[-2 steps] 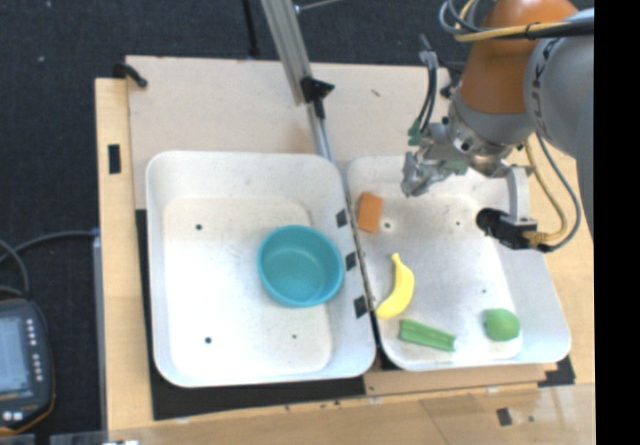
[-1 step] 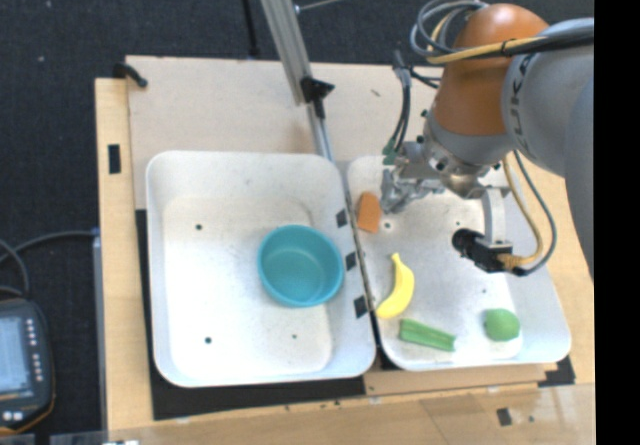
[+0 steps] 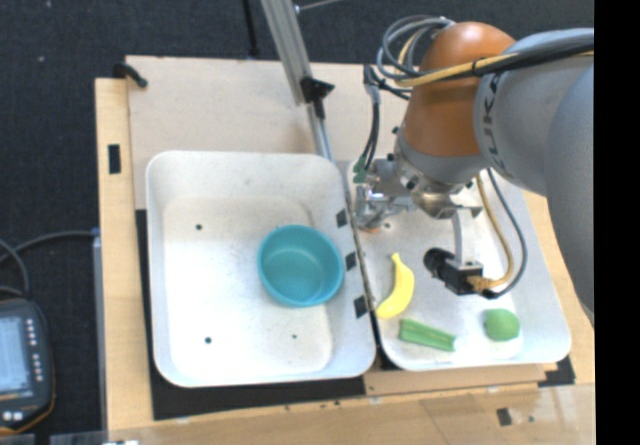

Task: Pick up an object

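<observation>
Roughly upright banana (image 3: 396, 288), long axis top-to-bottom, tip up.

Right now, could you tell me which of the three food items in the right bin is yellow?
The banana, lying near the bin's left wall; the other two are green.

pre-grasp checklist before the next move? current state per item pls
1. Targets present: ok. Banana, green pod-shaped piece and green ball lie in the right bin.
2. Targets apart from each other: ok, none touching.
3. Gripper empty: cannot tell, arm body hides much of it.
4. Gripper over a target: not ok. It sits near the divide between the bins, above the banana in the view.
5. Banana free of the bin wall: not ok, it lies close to the inner edge.
6. Left bin: blue bowl upright, apart from the walls: ok.
</observation>
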You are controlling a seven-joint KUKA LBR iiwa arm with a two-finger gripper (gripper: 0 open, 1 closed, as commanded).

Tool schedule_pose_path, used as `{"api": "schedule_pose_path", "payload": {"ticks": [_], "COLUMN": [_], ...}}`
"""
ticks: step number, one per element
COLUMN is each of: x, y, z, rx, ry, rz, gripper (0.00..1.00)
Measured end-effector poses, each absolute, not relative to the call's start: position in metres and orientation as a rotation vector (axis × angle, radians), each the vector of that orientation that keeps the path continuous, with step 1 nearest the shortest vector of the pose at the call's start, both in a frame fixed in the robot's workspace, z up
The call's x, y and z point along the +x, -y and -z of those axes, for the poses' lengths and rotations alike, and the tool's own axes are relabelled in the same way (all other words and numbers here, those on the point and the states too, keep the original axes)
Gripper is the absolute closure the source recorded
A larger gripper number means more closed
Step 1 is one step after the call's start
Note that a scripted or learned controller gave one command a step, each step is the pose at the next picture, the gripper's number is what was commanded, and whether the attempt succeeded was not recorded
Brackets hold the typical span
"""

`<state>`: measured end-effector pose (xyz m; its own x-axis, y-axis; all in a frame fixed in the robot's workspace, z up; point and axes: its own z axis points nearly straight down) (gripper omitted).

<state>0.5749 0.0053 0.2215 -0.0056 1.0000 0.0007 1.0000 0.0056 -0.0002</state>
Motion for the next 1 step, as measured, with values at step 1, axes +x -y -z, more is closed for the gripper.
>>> {"api": "schedule_pose_path", "payload": {"ticks": [1], "x": [0.5642], "y": [-0.0506], "z": [-0.2267], "rx": [-2.212], "ry": [2.229], "rz": [0.003], "gripper": [1.00]}}
